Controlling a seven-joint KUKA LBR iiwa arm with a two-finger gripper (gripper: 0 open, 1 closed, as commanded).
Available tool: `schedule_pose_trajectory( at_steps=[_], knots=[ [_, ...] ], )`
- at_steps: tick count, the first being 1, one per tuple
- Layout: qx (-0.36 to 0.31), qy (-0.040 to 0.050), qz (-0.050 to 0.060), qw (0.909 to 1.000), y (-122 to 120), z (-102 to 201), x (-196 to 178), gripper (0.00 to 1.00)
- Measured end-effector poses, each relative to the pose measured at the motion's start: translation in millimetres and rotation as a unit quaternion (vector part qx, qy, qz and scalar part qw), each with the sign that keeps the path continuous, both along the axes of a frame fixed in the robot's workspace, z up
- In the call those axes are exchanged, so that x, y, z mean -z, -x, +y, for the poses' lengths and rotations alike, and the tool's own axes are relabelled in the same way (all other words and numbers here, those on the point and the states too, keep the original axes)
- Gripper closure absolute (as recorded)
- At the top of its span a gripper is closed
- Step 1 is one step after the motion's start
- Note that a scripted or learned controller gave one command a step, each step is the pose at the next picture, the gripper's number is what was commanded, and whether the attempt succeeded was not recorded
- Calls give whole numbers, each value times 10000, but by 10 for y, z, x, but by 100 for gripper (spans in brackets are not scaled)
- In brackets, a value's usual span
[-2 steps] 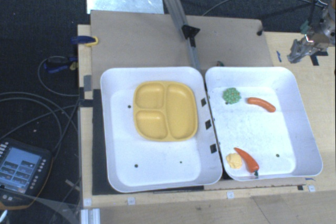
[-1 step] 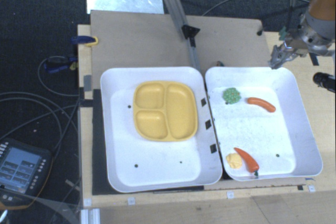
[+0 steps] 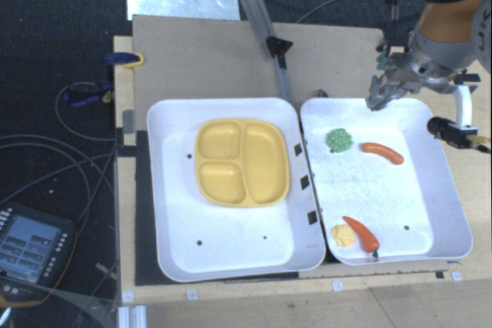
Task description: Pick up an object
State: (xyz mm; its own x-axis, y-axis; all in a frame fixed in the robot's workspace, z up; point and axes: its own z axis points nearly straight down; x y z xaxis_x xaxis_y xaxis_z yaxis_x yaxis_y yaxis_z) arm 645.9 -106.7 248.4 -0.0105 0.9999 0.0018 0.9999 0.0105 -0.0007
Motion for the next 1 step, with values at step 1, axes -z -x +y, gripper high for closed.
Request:
schedule_pose_trajectory(
  at_steps=[1],
  knots=[
    [1, 0, 0, 10000, 108, 463, 99, 100]
  ],
)
